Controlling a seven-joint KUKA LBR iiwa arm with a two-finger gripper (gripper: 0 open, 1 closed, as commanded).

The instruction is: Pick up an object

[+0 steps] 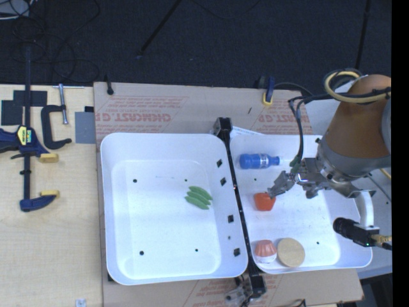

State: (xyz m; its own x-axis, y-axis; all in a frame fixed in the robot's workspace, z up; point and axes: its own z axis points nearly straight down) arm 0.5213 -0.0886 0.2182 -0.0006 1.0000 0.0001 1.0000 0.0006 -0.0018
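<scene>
Fingers (276, 190) lowered into the right-hand white bin (332, 251), right of frame centre, tips just above and touching or nearly touching the top of a small red-orange object (264, 201), possibly a toy fruit or cup. Too dark and small to judge how wide apart; cannot tell whether parted or closed, nor whether anything sits between them. No grasp confirmed.

Reaching in from the right edge of the frame: grey arm with an orange band (361, 117) above the wrist, cables looping over it.

Elsewhere in the right bin: a blue bottle (259, 161) lying on its side toward the upper left of that bin, well apart from the red-orange object; at the lower edge, a small round piece in red and white (265, 251) touching a tan disc (291, 252).

In the left-hand white bin (121, 171), near frame centre: a green pea-pod-like toy (199, 197), alone.

Under both bins: brown cardboard on a pale wooden tabletop (48, 248). At far left of frame, blue-handled clamps (29, 171) lying on the wood.

Progress, as a judgement: approach apparently complete, object resting on the bin floor and not lifted. Left to do: closing on the red-orange object, if that is the target, then raising it clear of the bin.
</scene>
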